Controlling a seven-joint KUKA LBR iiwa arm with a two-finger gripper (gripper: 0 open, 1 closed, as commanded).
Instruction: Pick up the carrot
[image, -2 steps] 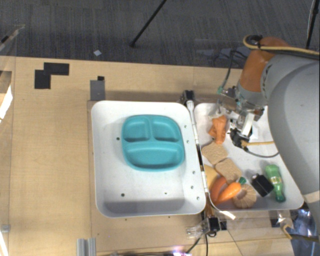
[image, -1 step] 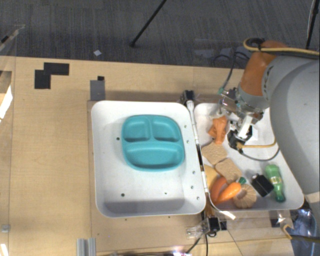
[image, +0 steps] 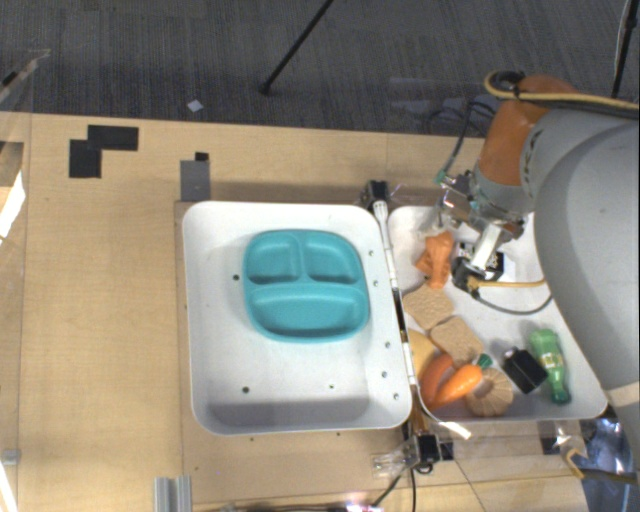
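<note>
Hanging the gripper (image: 468, 232) over the far left corner of the right bin (image: 404, 228), just beside a crumpled orange item (image: 436, 257) — not telling here whether spread or closed. Finding the carrot (image: 462, 381) lying in that bin's near left corner — touching a bread slice (image: 457, 338), well apart from the gripper.

Readable text, labels, brands, numbers, signs: none. Green bottle (image: 549, 363) in the right bin (image: 520, 300): any label is too small to make out. Black patch (image: 90, 156) on the bench (image: 100, 320): a plain angular shape, not a character.
</note>
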